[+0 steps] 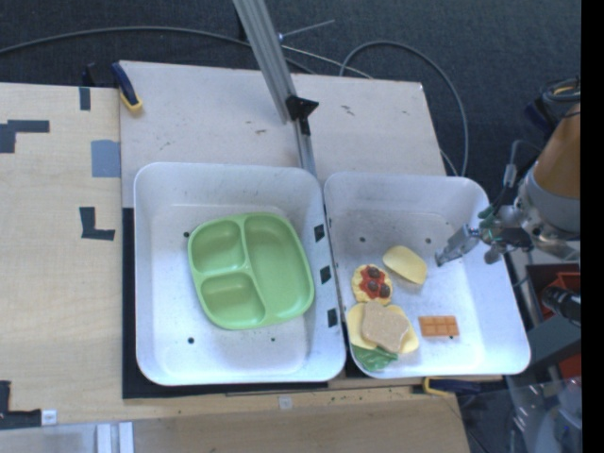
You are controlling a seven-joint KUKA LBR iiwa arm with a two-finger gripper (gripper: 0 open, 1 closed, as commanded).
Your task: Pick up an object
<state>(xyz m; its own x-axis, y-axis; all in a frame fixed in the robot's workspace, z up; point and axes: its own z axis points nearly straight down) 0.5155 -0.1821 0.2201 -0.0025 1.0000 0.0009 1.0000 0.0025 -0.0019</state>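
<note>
The right bin [491, 343] holds several toy foods. A pale yellow wedge [405, 264] lies near the middle, with a round piece with red toppings [372, 283] just to its left. A tan bread slice [384, 327] rests on yellow and green pieces at the front, and a small orange cracker [438, 327] lies to its right. My gripper [469, 252] hangs over the bin's right side, just right of the yellow wedge. It is open, and nothing sits between its fingers.
The left bin [151, 253] holds a green divided plate [250, 270]. A metal pole [269, 45] slants down to the bins' shared wall at the back. Cables run across the dark floor behind, and the arm's body stands beyond the right rim.
</note>
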